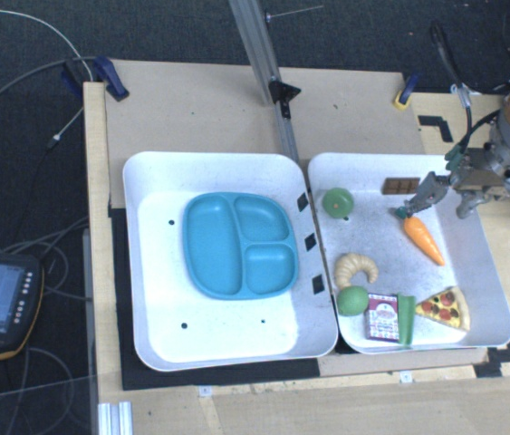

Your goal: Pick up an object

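Gripper (448,194) at 3 o'clock over the right bin (499,284), two fingers spread apart, nothing between them. Left finger (427,193) just above the green top of the carrot (423,238), contact impossible to tell. Green apple (337,202) at 10 o'clock in that bin, chocolate bar (400,186) at 12, croissant (355,265) and green ball (352,300) toward 8, small box (382,318) and pizza slice (443,310) along 6. Blue divided plate (239,244) in the left bin (146,243) on the worktop (191,107).
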### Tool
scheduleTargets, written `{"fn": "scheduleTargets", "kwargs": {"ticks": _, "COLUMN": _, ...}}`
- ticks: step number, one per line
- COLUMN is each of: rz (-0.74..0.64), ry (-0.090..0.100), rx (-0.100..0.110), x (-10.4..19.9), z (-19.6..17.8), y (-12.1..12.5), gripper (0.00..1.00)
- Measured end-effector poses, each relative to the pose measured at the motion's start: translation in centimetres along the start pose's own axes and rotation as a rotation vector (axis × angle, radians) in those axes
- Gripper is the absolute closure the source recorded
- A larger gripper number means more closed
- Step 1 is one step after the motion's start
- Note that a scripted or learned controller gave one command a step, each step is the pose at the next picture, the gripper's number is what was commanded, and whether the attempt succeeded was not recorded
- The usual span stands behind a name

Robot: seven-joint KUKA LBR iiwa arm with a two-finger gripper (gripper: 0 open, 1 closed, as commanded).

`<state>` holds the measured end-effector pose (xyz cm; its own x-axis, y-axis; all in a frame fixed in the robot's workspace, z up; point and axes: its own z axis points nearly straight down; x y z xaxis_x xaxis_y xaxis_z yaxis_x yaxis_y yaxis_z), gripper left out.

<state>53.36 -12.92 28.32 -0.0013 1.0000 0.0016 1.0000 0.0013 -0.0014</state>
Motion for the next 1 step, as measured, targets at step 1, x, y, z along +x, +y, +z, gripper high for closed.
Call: {"fn": "scheduleTargets", "kwargs": {"ticks": 1, "rz": 0.001, "ry": 0.000, "rx": -0.001, "x": -0.01, "z": 0.00, "y": 0.00, "gripper": 0.00}}
